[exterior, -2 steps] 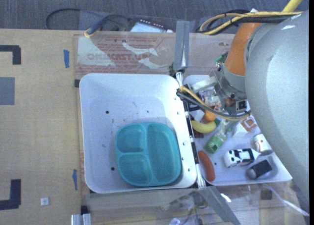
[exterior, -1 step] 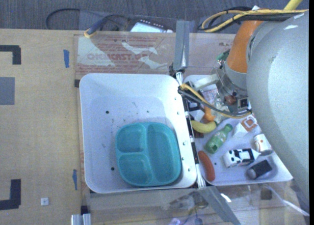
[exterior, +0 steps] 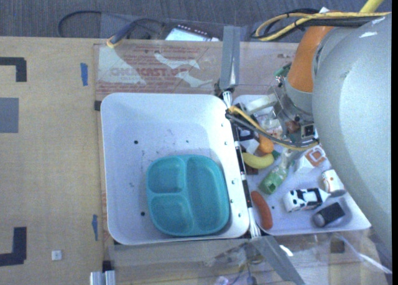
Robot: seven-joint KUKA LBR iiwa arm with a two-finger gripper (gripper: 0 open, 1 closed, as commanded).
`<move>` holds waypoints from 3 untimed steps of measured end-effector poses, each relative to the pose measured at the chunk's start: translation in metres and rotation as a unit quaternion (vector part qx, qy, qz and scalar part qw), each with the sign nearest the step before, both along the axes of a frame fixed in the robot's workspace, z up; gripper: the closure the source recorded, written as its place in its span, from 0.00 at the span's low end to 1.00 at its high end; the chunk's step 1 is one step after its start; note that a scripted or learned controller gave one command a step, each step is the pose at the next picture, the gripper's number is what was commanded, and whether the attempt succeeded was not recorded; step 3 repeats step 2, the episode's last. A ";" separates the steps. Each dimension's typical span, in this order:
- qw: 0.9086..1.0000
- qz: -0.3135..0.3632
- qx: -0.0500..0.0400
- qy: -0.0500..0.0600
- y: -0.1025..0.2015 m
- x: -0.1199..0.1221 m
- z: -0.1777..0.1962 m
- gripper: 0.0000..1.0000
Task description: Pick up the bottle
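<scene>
1. Plainly, the bottle lies in the right bin, a small green-bodied thing on its side just beside the banana and near the bin's left wall.
2. Its long axis runs on a slant, the lower end toward the bottom left and the paler neck end toward the upper right, pointing up at the wrist.
3. The claw hangs over the upper part of the same bin, under the orange band, amid cables; the bottle sits just below it and a little to the left in the view.
4. Whether the claw is spread or closed I cannot tell, and nothing can be seen in its grip.
5. In my judgement the coming move is a short descent toward the view's bottom, with the wrist turned so the grasp crosses the bottle's slanted axis, keeping off the banana and the sausage.
6. The teal tray in the left bin is well apart and plays no part.
</scene>
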State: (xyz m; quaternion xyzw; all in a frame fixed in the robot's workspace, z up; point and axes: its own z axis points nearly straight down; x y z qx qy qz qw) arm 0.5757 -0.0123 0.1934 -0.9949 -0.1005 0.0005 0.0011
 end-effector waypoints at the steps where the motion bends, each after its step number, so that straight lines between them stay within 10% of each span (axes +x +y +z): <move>1: 1.000 0.001 0.000 0.002 0.000 -0.027 -0.010 0.00; 3: 1.000 0.001 0.000 0.002 0.000 -0.027 -0.010 0.00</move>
